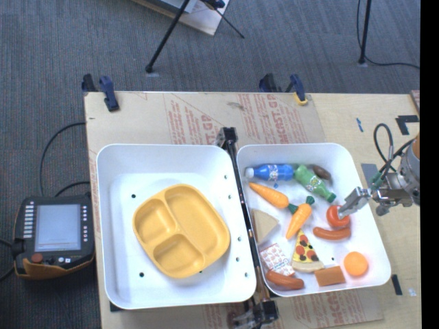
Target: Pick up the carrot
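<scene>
Claw (353, 203), fingers' state not discernible, hovers at the right bin's (363, 184) right edge, over a red tomato-like piece (336, 216). Left bin: yellow divided plate (181, 230). Right bin: two carrots (269, 195) (298, 220) left of centre, well apart from the claw. A good grasp probably means travelling left, descending across one carrot's body, avoiding the pizza slice (306, 251).

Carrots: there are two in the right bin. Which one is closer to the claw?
The lower carrot, standing nearly upright beside the pizza slice. It lies nearer the claw than the upper carrot, which slants under the blue bottle.
</scene>
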Action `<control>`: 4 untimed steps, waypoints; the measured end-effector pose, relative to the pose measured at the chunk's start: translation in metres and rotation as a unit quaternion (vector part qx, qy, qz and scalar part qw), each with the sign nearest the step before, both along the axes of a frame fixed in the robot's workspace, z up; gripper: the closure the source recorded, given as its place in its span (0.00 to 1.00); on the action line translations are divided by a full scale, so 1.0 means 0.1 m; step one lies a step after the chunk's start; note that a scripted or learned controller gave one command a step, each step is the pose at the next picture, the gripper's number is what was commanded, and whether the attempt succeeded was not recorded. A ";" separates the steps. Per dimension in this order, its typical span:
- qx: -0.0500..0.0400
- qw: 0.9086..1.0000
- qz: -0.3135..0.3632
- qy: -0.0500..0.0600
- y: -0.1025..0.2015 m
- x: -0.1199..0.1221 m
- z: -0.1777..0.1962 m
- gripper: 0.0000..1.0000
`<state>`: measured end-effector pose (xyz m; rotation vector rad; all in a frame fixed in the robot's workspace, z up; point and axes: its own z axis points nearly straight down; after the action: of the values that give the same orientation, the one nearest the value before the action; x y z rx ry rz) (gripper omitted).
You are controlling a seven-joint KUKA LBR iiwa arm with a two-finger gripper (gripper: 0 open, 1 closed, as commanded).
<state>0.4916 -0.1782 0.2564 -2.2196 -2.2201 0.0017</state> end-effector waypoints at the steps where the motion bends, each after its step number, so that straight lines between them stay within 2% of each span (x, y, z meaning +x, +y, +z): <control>1: 0.000 0.998 -0.065 0.000 0.14 0.27 -1.60 0.00; 2: 0.000 0.987 -0.161 0.001 0.47 0.63 -1.71 0.00; 3: 0.000 0.983 -0.186 0.001 0.93 1.08 -1.71 0.00; 4: 0.000 0.983 -0.184 0.004 0.93 1.08 -1.63 1.00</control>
<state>0.5991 -0.0850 0.0939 -2.5863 -1.7703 0.0100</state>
